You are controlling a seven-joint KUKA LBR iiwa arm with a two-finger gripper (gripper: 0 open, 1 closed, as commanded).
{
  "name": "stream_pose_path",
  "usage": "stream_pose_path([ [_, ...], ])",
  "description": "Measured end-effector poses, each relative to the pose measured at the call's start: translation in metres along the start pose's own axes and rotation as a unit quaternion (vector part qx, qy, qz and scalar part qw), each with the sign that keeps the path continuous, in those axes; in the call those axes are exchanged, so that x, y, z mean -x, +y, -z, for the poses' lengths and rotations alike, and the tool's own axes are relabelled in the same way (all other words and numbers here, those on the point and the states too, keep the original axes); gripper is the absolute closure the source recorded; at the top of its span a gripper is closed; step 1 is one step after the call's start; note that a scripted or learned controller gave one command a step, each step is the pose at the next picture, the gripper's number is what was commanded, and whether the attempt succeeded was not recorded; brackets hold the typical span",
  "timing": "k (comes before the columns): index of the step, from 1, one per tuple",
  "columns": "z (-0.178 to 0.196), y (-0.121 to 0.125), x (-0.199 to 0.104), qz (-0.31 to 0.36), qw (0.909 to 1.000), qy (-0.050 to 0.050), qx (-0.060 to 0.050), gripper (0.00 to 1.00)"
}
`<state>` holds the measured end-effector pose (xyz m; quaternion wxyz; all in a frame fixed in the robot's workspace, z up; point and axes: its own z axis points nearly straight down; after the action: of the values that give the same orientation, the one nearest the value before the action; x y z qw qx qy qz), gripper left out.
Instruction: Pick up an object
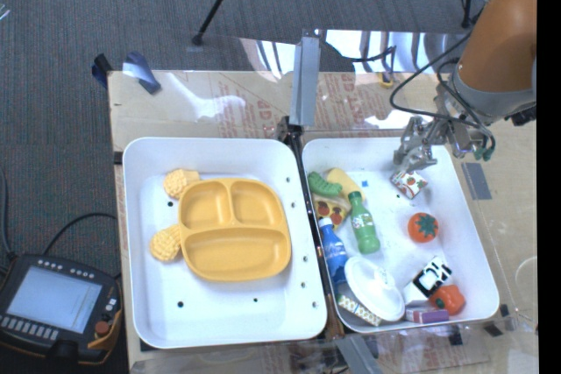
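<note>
I am hovering over a small red-and-white carton in the right bin.

The carton (409, 183) is lying just below my gripper (415, 155), looking light, stiff-sided and a little slick, so I am judging its flat opposite faces the best hold; it is tilted, long axis slanting away to my lower left. I cannot tell how my gripper is set. Farther below sits an orange tomato toy (422, 227); the green bottle (364, 226) lies off toward the bin (478, 241) middle.
</note>
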<state>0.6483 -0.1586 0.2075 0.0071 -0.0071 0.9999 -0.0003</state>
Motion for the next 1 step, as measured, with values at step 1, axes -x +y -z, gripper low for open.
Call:
stream_pose_path([
  [1, 0.0207, 0.0819, -0.0010, 0.082, 0.9966, 0.004, 0.002, 1.00],
])
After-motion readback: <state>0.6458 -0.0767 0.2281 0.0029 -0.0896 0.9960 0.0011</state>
